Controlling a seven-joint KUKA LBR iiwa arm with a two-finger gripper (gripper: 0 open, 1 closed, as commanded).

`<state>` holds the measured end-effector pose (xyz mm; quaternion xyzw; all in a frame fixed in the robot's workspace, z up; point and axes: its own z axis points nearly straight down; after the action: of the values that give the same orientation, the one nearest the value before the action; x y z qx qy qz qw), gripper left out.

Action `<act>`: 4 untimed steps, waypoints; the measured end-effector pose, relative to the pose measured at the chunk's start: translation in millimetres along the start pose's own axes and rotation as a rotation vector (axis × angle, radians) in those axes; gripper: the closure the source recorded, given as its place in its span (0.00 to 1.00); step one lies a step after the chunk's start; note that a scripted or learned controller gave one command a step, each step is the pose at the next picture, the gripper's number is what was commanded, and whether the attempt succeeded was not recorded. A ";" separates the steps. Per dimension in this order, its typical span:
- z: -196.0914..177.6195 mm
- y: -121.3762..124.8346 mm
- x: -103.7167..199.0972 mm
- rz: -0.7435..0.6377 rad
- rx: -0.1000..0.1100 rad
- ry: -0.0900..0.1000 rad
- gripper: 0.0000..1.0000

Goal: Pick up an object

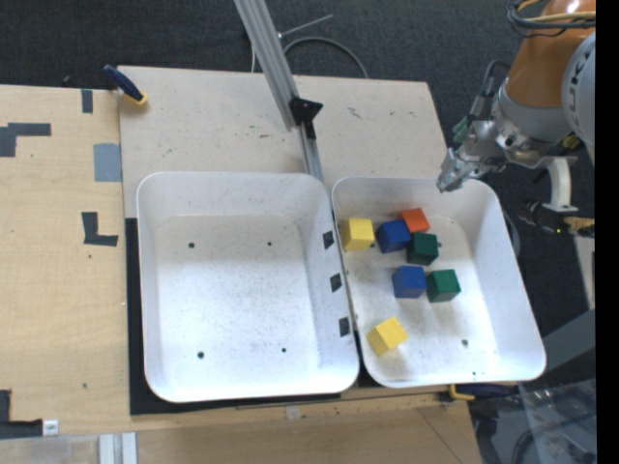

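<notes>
Several small cubes lie in the right bin point(503, 259): a yellow one point(359, 233), a blue one point(392, 235), an orange one point(415, 220) and a dark green one point(423, 248) clustered at the back. A second blue cube point(408, 280) and a green cube point(443, 284) sit mid-bin. Another yellow cube point(388, 334) lies nearer the front. My gripper point(451, 181) hangs over the bin's far right corner, apart from the cubes, nothing visible between its fingers.
The left bin point(155, 259) stands beside the right one. A slanted metal bar point(271, 56) runs from the top down to the bins' shared back edge. A blue and yellow clamp point(125, 84) lies on the board at the back left.
</notes>
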<state>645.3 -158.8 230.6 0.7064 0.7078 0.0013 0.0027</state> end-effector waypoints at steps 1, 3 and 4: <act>-3.0 0.4 0.7 0.000 0.006 0.001 1.00; -13.1 -26.5 93.4 -0.003 0.008 0.004 1.00; -1.0 -43.4 149.3 -0.004 0.010 0.004 1.00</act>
<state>601.7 -9.5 231.0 0.7049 0.7093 -0.0008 -0.0019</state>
